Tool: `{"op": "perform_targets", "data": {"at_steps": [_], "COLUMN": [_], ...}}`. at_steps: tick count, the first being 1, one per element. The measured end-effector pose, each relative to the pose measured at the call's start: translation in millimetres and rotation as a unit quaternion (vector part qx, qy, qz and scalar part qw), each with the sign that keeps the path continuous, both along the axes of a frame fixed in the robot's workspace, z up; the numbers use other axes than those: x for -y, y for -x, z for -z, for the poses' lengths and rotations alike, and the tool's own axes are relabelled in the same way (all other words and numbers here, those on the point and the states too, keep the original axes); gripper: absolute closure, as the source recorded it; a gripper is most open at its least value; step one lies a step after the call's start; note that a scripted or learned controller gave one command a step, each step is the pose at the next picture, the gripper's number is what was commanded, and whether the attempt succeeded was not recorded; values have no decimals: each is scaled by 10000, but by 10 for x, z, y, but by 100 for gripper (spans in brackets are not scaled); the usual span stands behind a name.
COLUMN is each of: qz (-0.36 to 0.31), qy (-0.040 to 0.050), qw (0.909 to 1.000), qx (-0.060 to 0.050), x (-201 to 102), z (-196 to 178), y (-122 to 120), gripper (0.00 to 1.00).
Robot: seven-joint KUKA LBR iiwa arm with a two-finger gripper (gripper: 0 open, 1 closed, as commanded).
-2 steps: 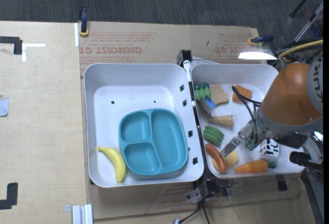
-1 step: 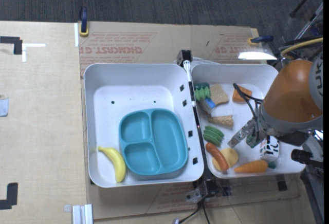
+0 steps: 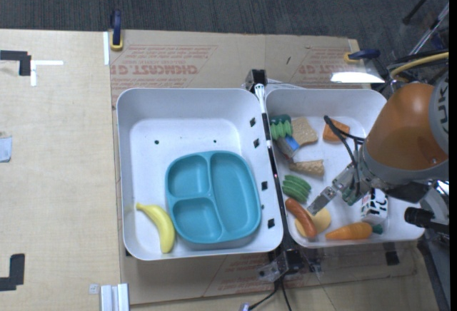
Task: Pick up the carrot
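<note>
One carrot (image 3: 350, 232) is lying just below our claw (image 3: 335, 192), not grabbed yet; can't tell if it's open or shut.

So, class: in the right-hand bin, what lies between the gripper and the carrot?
In the camera view, a bare strip of white bin floor separates the gripper from the carrot; a yellowish item sits just left of that stretch.
</note>
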State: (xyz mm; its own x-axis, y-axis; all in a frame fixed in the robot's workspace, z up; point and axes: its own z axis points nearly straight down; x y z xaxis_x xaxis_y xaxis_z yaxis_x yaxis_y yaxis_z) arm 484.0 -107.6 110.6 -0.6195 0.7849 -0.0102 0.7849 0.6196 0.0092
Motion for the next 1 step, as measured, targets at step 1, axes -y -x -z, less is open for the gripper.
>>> {"op": "perform_targets", "data": {"at_steps": [1], "qz": [2232], "qy": [-21], "qw": [9747], "qx": [-68], "x": [63], "z": [181], "y": [68], "gripper": [0]}}
